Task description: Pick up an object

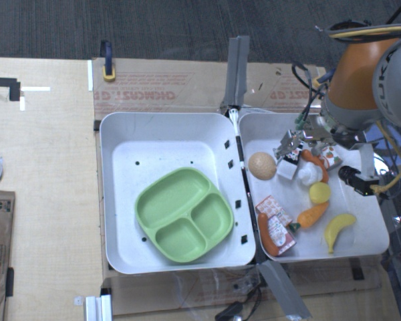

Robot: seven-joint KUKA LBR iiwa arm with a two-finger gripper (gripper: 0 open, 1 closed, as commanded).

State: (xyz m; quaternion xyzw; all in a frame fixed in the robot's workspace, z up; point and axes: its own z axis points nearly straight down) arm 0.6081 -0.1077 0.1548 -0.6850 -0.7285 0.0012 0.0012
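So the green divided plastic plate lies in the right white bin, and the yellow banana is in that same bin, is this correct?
Not quite. The camera view shows the green divided plastic plate in the left white bin. The yellow banana does lie in the right white bin.

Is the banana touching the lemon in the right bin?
Apart. The camera view shows bare white bin floor between the banana and the lemon; the carrot lies closer to the lemon.
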